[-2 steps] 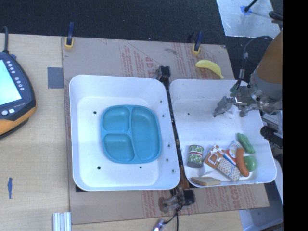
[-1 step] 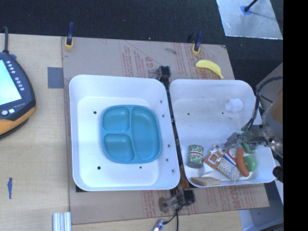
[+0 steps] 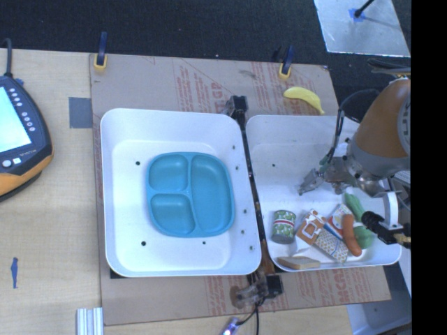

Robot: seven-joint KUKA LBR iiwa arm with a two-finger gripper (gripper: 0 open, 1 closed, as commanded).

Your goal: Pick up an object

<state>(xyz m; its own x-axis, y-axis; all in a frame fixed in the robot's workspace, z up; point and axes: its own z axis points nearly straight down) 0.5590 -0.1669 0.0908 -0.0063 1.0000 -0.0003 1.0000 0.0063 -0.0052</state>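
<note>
Camera view: looks down at a slant on two white bins side by side on the surface.
Left bin (image 3: 119, 187): carries a blue divided plate (image 3: 189, 193), lying flat near its middle.
Right bin (image 3: 279, 142): carries a cluster of small things along its near edge and right corner.
Cluster: green patterned can (image 3: 283, 226) upright near the bin's left wall; orange and white carton (image 3: 314, 226) just beside it; grey speckled box (image 3: 330, 246) touching the carton; toy carrot (image 3: 350, 234) and green vegetable (image 3: 353, 206) to the right; pale wooden piece (image 3: 299, 262) against the near rim.
Outside the bins: toy banana (image 3: 304, 98) on the cardboard behind the right bin; teach pendant (image 3: 19, 138) at the far left.
Gripper (image 3: 312, 180): low over the right bin's bare floor, pointing left; open or clenched cannot be told, nothing seen grasped.
Key relation: cluster lies toward the near edge from the gripper, carton and can nearest, well apart from the plate.
Carton's long axis: runs diagonally, far-left to near-right.
Likely next need: shift toward the near rim, then descend.
</note>
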